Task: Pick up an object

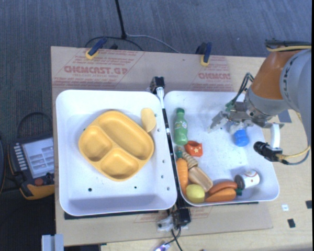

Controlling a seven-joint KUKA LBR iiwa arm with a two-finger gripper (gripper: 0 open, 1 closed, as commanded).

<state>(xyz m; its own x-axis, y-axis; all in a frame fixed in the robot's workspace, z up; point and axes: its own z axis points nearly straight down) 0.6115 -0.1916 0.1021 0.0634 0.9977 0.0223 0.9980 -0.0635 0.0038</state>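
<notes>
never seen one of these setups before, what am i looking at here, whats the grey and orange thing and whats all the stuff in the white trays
The grey and orange thing is a robot arm, reaching in from the right. A program steers it, and its job here is to pick up an object. At its tip is a claw.

The picture comes from one fixed camera above the bench, looking down at a slant.

Two shallow white bins sit side by side. The left bin holds a yellow divided plate and a small pale yellow piece. The right bin holds toy food: a green bottle, a carrot, a lemon, and a blue object just beside the claw.

Nothing can be seen held. The claw hangs low over the right bin.
</notes>
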